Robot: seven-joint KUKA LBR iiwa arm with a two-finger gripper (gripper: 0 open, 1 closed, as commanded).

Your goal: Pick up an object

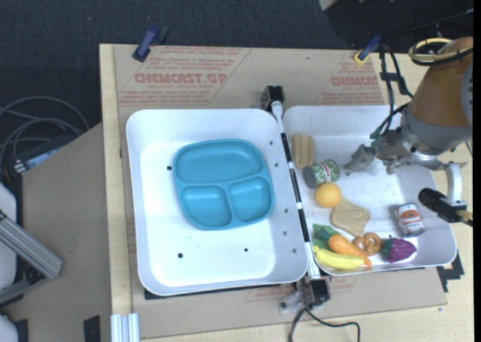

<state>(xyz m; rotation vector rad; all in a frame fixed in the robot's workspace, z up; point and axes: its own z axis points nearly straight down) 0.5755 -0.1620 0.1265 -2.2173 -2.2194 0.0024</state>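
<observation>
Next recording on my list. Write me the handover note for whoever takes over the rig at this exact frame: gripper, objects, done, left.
Gripper: low in the right bin, nothing visibly held; whether the jaws are open cannot be told.
Objects, all in the right bin: small green can just left of the gripper, orange, bread slice, red-labelled can, banana, carrot, pretzel, purple grapes, tan block.
Left bin: blue divided tray.
Done: arm is in the right bin.
Left: grasp and lift an object.
</observation>
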